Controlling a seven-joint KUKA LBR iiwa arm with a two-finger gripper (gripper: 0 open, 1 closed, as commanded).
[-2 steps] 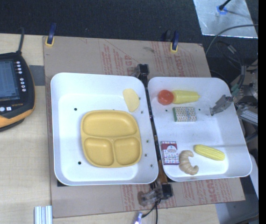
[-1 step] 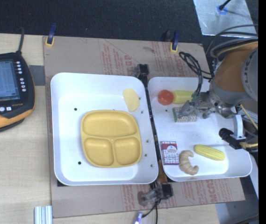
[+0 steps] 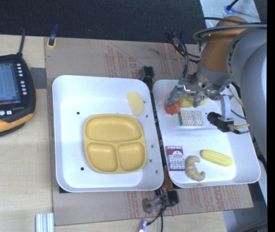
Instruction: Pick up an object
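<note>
In the right bin (image 3: 253, 175), nearest, lie a croissant (image 3: 194, 167), a corn cob (image 3: 216, 157) and a red-and-white packet (image 3: 175, 158). Farther back sits a patterned card (image 3: 191, 117), and just beyond it the tool (image 3: 188, 93) hangs low over a red piece (image 3: 171, 107) and a yellow piece (image 3: 198, 100); whether it is apart or together, I cannot tell.

Wooden bench (image 3: 11, 178) under cardboard sheet (image 3: 103, 57), dark floor (image 3: 103, 8).
</note>
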